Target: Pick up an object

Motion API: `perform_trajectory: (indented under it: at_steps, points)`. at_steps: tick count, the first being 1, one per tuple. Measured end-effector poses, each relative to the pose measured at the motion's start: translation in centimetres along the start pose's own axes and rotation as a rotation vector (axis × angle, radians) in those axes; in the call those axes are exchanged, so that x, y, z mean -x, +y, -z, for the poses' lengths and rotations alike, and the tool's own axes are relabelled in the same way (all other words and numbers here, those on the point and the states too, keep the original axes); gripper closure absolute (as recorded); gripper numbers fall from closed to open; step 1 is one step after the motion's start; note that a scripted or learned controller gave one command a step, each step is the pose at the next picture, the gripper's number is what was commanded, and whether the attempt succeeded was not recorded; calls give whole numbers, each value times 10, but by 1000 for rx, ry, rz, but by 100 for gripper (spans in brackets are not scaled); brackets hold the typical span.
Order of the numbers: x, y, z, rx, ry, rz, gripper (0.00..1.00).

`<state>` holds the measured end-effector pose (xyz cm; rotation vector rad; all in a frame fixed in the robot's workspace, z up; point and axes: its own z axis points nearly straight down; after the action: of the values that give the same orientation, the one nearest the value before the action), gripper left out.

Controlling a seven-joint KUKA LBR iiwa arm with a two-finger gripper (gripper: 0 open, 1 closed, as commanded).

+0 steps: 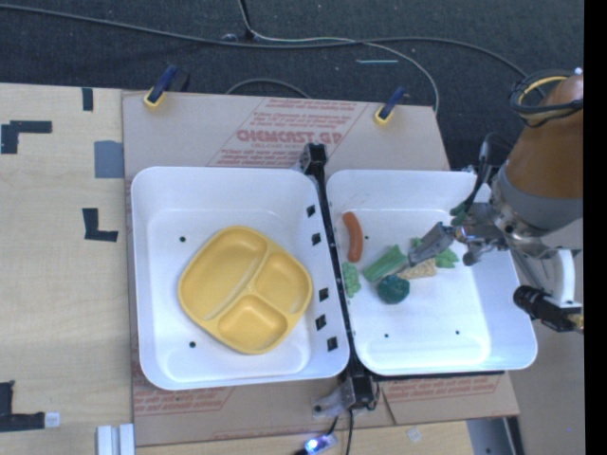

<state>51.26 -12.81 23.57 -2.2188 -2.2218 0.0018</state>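
My gripper (429,247) hangs low over the middle of the right bin (493,349), reaching in from the right. Right under and beside it lies a cluster of toy food: a green block (383,263), a dark teal round piece (394,290), a tan piece (423,271) and a bright green leafy piece (444,258). The tip is next to the tan and leafy pieces; contact is unclear. An orange sausage (353,235) lies near the bin's left wall, with a small light green piece (351,279) below it.
The left bin (156,254) holds a yellow divided plate (246,288). A black divider with clips (327,254) runs between the bins. The arm's orange band (545,159) rises over the right bin's right edge. Cables cross the dark floor behind.
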Motion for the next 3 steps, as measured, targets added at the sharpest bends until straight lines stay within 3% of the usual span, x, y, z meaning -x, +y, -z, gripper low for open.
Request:
perform_trajectory:
  at_steps: [3]
  points:
    - [-9, 2, -154, 0, -2, -1, 0]
